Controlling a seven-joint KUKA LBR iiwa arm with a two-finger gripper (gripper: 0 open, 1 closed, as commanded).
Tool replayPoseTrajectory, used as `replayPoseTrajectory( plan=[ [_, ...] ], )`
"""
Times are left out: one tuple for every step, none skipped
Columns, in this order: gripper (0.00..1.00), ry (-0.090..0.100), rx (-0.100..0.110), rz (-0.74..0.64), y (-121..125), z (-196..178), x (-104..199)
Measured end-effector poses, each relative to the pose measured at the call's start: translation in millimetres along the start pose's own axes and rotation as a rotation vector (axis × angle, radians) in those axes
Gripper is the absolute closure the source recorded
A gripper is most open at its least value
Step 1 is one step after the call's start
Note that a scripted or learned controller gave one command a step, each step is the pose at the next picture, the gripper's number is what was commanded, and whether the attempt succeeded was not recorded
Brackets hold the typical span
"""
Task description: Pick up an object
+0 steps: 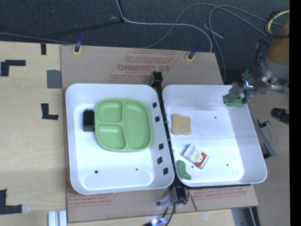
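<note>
The gripper [235, 98] is seen at the right of the frame, over the upper right edge of the right bin [244, 140]. Something greenish is seen at its tip, but whether this is a held item or part of the tool cannot be told, nor can the gripper's state.

Three candidate things are found in the right bin: a tan toast-like piece [181, 125] near the bin's left wall, a small red and white packet [195, 156] below it toward the middle, and a green piece [183, 170] at the lower left corner.

Risks are judged as follows. The flat toast and packet could be slid rather than lifted. The green piece, lying against the wall, could be missed, or the wall struck. A descent at the present spot would likely meet the rim.
</note>
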State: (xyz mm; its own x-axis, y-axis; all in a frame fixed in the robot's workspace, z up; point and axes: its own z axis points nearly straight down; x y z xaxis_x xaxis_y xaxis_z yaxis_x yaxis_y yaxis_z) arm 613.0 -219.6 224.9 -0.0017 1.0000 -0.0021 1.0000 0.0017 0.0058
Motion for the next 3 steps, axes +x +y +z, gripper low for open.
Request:
replayPoseTrajectory(
  plan=[
    [1.0, 0.001, 0.004, 0.0, 1, -30, 0],
    [1.0, 0.004, 0.009, -0.004, -14, -19, 60],
    [1.0, 0.003, 0.007, -0.004, -22, -25, 110]
  ],
)
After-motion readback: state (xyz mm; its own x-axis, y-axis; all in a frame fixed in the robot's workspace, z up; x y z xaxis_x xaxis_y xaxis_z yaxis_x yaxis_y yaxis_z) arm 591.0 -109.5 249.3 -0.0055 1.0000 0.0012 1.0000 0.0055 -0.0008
